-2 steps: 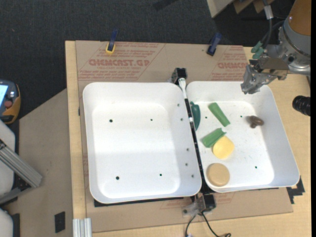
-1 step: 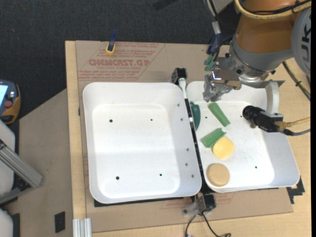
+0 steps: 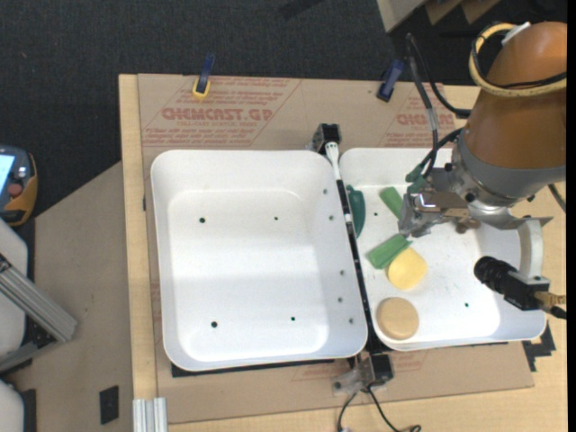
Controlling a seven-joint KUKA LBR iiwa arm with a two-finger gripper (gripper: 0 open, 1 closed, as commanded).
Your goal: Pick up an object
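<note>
The right bin (image 3: pixel 486 327) holds several small things. A green block (image 3: pixel 387 253) lies next to a yellow rounded piece (image 3: pixel 408 270), and a tan round disc (image 3: pixel 397 318) rests near the bin's front left corner. A light green strip (image 3: pixel 391 201) and a dark teal piece (image 3: pixel 357 212) sit toward the bin's left wall. My gripper (image 3: pixel 419 219) hangs low over the right bin, just above and to the right of the green block, with the light green strip close on its left. I see nothing held in it.
The left bin (image 3: pixel 171 241) stands beside the right one, sharing a dark divider edge (image 3: pixel 346 232). Both rest on a cardboard sheet (image 3: pixel 225 106) held by clips at the back. The arm's bulky orange and grey body covers the right bin's back right part.
</note>
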